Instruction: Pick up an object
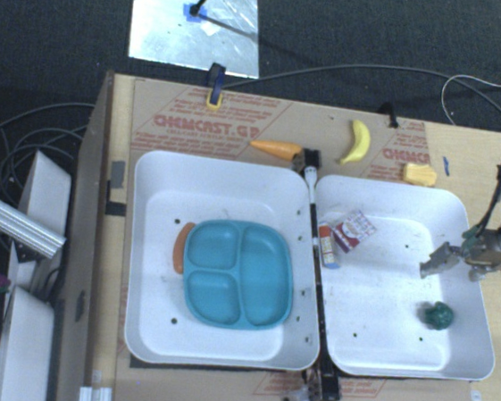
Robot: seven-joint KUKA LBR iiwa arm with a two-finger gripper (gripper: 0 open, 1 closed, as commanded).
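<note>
Well, starting at the left of the frame, the left bin (153, 229) carries a blue divided tray (239, 273) sitting near its middle, and a hot dog (180, 245) lies just against the tray's left edge, running up and down the frame. Above that bin, on the bare cardboard bench top (242, 118), a yellow clamp (215, 88) grips the upper edge, and a carrot (276, 149) lies flat just above the bin's upper right corner. Further right along the same strip there's a banana (357, 142), and beyond it a yellow wedge of something like cheese (420, 175), both outside the bins.

The right bin (377, 353) holds a red-and-white packet (350, 231) and a small tube (327, 246) beside it, both pushed up against the divider on the bin's left side. Towards the lower right of that bin sits a small dark green object (439, 315), on its own with bare white floor around it.

The gripper (440, 260) reaches in from the right edge of the frame, just over the right rim of the right bin, hanging above and a little left of the green object and well apart from the packet. Nothing sits between its fingers that I can see, and I can't tell whether they're spread or closed.
</note>
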